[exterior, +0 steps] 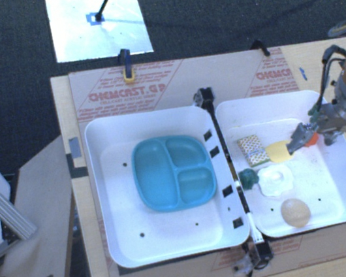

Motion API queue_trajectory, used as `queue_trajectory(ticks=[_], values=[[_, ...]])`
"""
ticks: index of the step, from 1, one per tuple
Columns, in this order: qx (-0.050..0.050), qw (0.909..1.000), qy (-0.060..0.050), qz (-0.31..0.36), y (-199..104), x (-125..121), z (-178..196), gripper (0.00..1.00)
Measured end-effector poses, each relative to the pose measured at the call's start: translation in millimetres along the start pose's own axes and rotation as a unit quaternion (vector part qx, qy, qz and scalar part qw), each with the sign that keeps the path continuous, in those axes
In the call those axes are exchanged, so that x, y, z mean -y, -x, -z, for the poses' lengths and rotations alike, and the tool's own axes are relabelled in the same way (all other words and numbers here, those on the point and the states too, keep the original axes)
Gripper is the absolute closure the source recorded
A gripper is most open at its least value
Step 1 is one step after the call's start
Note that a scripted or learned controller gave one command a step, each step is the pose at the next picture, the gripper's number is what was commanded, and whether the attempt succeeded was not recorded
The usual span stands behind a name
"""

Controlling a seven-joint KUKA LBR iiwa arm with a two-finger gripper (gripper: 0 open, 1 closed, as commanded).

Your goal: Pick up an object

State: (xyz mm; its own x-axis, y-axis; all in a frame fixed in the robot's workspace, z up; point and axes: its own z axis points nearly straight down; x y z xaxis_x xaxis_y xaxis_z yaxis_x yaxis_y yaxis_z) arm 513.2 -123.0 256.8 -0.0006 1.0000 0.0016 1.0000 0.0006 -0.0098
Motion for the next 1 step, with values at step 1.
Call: queue_trajectory(ticks=[1], values=[[0.001, 1.0000, 0.006, 0.001, -0.3, -2.1, 5.8, 0.00]])
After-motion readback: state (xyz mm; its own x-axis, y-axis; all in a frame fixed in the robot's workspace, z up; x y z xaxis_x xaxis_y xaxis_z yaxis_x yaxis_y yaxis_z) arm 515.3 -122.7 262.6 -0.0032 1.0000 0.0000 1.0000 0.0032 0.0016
